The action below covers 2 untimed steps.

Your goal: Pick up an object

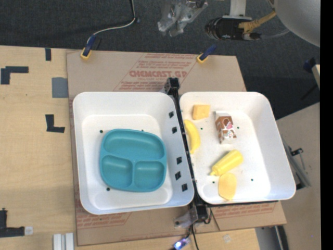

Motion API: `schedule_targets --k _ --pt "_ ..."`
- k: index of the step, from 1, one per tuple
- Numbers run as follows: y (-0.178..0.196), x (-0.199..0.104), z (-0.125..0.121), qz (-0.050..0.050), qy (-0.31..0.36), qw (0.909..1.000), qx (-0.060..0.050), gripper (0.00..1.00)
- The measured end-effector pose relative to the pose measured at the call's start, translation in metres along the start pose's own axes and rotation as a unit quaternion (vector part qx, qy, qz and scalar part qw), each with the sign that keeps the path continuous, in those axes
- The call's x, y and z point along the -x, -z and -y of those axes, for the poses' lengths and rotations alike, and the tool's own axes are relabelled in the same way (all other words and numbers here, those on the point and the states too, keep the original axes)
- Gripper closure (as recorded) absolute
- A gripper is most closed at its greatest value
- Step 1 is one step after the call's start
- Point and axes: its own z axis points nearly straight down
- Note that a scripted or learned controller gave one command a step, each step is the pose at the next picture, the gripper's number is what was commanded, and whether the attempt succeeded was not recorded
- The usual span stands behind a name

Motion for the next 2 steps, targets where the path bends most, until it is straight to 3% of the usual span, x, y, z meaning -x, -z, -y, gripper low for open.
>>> schedule_targets --k 1,2 --pt "-0.002 0.135 -0.039 0.0 -0.001 1.0 -0.001 1.0" --pt "-0.002 0.245 -0.051 0.001 -0.002 1.0 -0.001 1.0"
